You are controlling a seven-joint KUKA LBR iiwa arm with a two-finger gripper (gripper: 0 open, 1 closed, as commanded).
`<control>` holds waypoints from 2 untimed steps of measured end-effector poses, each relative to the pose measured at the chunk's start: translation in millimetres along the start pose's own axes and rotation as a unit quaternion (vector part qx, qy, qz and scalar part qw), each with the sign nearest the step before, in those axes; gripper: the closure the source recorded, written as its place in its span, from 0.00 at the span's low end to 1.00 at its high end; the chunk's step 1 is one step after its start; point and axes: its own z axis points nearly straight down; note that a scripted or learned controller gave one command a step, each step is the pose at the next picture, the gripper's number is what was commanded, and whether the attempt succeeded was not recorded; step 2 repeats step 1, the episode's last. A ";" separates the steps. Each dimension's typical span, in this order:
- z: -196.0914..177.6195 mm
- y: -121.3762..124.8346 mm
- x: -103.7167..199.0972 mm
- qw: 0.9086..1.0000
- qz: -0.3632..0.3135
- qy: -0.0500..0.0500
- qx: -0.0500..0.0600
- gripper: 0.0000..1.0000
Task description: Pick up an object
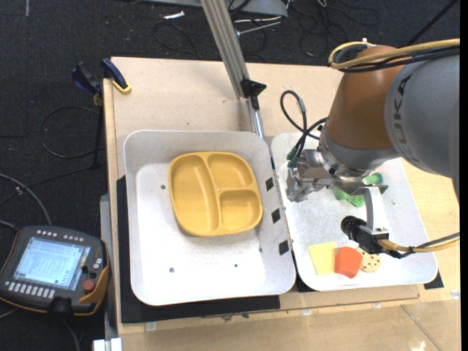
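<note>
Grey arm (395, 101) over right bin (409, 269), gripper (303, 185) low near green object (355, 192); grasp state impossible to tell. Yellow divided plate (216, 192) in left bin (146, 269).

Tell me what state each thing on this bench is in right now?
Yellow divided plate: right way up in the left bin, compartments bare.
Yellow block: lying flat in the right bin.
Orange piece: resting beside the yellow block.
Green item: partly hidden under the arm.
Gripper: low over the right bin, holding nothing visible.
</note>
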 end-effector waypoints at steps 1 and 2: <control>7.7 8.6 58.3 1.000 0.001 0.000 0.001 1.00; 7.7 8.6 58.3 1.000 0.001 0.000 0.001 1.00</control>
